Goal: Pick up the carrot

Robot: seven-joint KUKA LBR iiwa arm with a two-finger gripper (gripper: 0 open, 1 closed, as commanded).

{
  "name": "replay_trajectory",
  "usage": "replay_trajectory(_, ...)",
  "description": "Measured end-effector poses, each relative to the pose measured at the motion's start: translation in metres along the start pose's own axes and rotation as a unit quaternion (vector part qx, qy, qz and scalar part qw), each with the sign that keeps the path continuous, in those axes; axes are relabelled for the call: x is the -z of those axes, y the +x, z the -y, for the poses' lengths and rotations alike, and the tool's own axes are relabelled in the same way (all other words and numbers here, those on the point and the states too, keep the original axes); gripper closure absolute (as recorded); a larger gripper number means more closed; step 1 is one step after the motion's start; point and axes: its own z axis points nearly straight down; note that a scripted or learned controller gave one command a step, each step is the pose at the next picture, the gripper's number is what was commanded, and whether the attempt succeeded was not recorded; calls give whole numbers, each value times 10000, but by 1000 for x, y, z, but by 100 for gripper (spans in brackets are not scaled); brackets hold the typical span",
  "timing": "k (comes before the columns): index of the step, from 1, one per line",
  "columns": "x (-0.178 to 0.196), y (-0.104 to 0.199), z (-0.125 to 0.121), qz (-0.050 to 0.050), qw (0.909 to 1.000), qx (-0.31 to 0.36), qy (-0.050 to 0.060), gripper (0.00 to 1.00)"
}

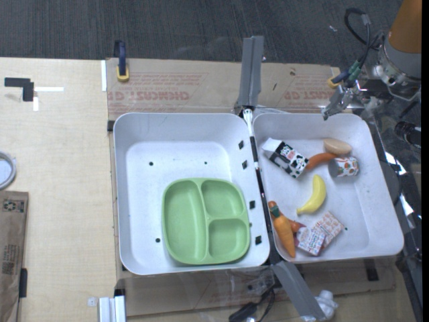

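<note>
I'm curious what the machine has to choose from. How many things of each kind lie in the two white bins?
Carrot: 1
Banana: 1
Hot dog: 1
Bread roll: 1
Milk carton: 1
Small cup: 1
Snack packet: 1
Green plate: 1
Total: 8

Pale wood counter (pixel 60 180) carries two white bins side by side: left bin (pixel 134 139), right bin (pixel 375 180); tape roll (pixel 5 172) at left edge.

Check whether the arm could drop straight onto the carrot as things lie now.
Probably yes, though tightly. The carrot lies uncovered in the right bin, but close to its left wall, with a red-and-white packet touching its other side. The tool hovers over the far rim.
</note>
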Motion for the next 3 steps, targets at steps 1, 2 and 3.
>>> replay_trajectory(1,-79,0,-1,-1,9997,226,4,0)
replay_trajectory(2,-193,41,74,-6,9973,733,2,0)
replay_trajectory(3,-93,64,68,-2,9881,1540,-10,0)
